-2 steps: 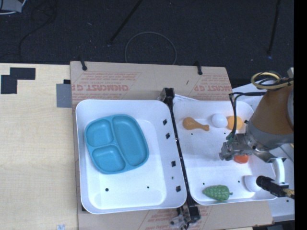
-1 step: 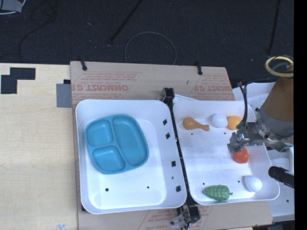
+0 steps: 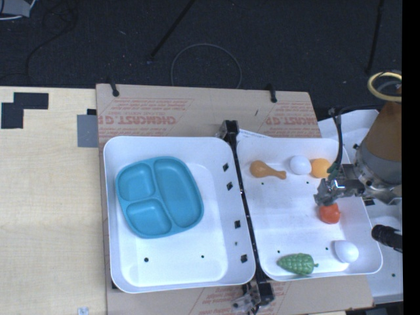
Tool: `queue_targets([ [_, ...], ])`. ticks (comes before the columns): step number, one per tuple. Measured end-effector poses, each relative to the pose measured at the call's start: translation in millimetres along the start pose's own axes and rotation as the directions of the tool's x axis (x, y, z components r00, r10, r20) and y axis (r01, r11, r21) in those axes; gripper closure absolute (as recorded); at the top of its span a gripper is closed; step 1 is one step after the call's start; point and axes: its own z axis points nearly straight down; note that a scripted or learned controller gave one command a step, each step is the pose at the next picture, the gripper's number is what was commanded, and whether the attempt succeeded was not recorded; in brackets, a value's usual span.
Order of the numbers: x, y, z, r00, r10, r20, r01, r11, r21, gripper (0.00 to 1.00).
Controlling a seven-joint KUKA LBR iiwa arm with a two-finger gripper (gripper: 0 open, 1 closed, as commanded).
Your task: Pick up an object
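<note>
Two white bins (image 3: 125,277), cardboard (image 3: 197,113), dark carpet (image 3: 197,25)

Two white bins (image 3: 167,277), one blue tray (image 3: 159,196), perhaps six small toy foods (image 3: 267,170).

Arm (image 3: 384,146) reaches in from the right, orange band up top, wrist angled down and left; gripper (image 3: 330,193) hangs low at its tip, metal fingers pointing down.

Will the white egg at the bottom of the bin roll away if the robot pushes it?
Probably. The white egg looks smooth and rounded, so a nudge would likely roll it. It lies near the right bin's corner wall, which might stop it.
</note>
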Motion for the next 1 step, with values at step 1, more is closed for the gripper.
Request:
queue_targets([
  [1, 50.5, 14.8, -10.3, 1.0, -0.004, -0.002, 0.004, 1.0, 0.001, 1.0],
])
